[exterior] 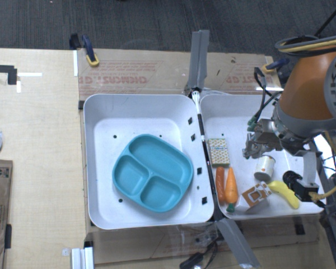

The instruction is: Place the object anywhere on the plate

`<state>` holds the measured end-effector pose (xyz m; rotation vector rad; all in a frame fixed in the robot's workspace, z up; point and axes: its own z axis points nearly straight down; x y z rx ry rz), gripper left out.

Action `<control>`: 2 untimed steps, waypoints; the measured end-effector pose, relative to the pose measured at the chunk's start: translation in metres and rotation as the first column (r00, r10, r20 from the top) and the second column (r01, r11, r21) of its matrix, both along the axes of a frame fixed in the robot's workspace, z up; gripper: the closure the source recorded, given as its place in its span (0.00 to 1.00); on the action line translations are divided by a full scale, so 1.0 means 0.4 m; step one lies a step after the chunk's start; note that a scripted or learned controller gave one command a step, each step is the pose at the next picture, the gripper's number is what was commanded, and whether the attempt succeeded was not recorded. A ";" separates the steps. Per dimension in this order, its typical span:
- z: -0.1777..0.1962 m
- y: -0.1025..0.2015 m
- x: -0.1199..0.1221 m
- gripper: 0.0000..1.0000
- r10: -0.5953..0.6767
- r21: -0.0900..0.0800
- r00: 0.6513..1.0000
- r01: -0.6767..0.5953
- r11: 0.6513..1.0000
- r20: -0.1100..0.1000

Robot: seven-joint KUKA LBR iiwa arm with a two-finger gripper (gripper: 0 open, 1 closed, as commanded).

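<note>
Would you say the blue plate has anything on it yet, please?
Empty: all three compartments of the blue plate show bare blue.

Blue plate [152, 174] left bin; claw [255, 148] above right bin.

Blue divided plate [152, 173] — left bin [95, 150]

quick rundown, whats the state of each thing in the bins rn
blue plate: flat in the left bin, nothing on it
carrot: lying in the right bin
banana: lying flat
small white cup: on its side
gripper: low over the right bin
</note>
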<state>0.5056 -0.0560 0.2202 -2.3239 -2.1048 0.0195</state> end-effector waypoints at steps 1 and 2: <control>0.050 0.191 0.071 1.00 -0.206 -0.001 0.979 0.206 0.979 0.006; 0.256 0.146 0.040 1.00 -0.171 -0.002 0.985 0.171 0.985 0.007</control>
